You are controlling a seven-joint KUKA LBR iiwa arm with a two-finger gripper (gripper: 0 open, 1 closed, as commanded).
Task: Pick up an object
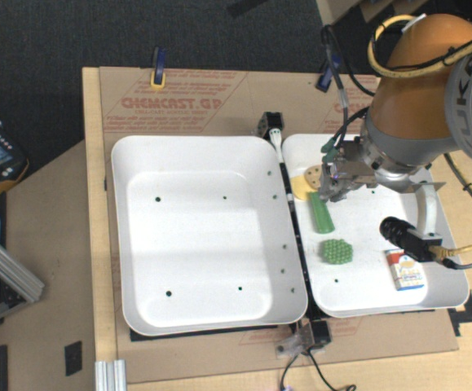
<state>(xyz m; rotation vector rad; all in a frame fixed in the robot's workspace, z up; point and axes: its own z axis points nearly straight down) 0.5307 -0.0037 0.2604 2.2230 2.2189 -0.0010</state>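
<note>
A brown cardboard sheet (178,96) bears two white bins; in the right bin (366,296) the gripper (331,191) hangs over a green stick's (323,216) top end, its finger state impossible to tell. A knobbly green ball (337,252) lies at the stick's five o'clock, a small carton (407,270) at three o'clock near the rim.

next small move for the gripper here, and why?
Probably a short descent onto the green stick. The gripper sits in the right bin just above the stick's upper end, beside the yellow disc, and nothing shows between its fingers. The green ball lies further away.
</note>
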